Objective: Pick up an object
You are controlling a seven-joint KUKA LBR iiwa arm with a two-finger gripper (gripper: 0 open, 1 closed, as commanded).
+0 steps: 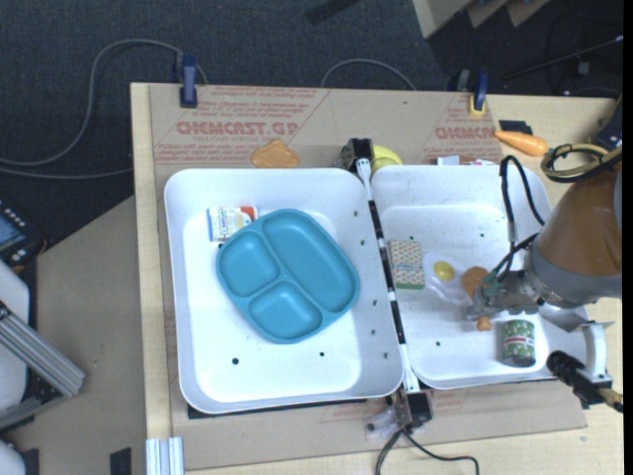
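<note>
In the right bin (445, 364) lie a small patterned packet (406, 264), a little yellow piece (443, 270), a brown-orange lump (475, 278) and a short can with a green label (515, 341). My gripper (487, 307) is lowered into this bin, right beside the brown-orange lump and just up-left of the can. The wrist hides part of the lump, and I cannot make out anything held. The left bin (198, 354) carries a blue divided plate (286, 273) and a small white carton (229, 221).
The arm's orange band (586, 216) hangs over the right bin's right side. On the bench behind the bins lie an orange piece (275, 153), a yellow object (383, 156) and a carrot-like item (521, 142). Blue clamps (188, 75) hold the back edge.
</note>
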